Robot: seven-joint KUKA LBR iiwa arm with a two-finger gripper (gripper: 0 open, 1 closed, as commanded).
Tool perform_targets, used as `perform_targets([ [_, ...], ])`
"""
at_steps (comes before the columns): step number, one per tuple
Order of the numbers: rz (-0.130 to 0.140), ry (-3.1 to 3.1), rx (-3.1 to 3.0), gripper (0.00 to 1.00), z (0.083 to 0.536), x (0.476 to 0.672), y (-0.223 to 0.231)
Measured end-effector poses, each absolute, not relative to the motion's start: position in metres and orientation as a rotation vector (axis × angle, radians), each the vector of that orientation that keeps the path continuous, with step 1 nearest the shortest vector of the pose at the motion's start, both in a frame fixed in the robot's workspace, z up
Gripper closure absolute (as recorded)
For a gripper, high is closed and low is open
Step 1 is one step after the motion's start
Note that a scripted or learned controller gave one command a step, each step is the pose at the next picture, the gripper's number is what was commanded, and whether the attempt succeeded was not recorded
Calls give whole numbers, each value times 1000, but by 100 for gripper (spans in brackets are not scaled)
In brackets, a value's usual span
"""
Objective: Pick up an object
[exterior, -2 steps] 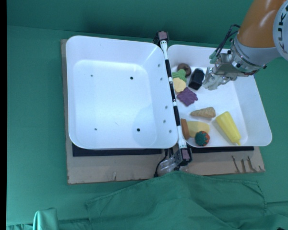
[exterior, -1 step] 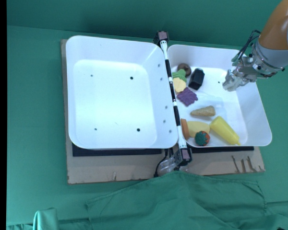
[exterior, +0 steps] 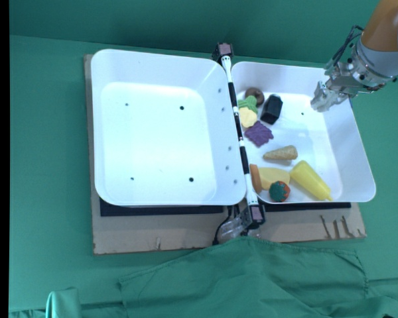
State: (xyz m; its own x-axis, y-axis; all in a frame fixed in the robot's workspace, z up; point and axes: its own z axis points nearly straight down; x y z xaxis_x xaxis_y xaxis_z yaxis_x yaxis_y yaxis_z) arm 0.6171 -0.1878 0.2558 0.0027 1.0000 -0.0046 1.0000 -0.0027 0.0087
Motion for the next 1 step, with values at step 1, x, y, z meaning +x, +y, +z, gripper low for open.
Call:
perform_targets([
  [1,2,2213,2220,0,255,616,-187],
])
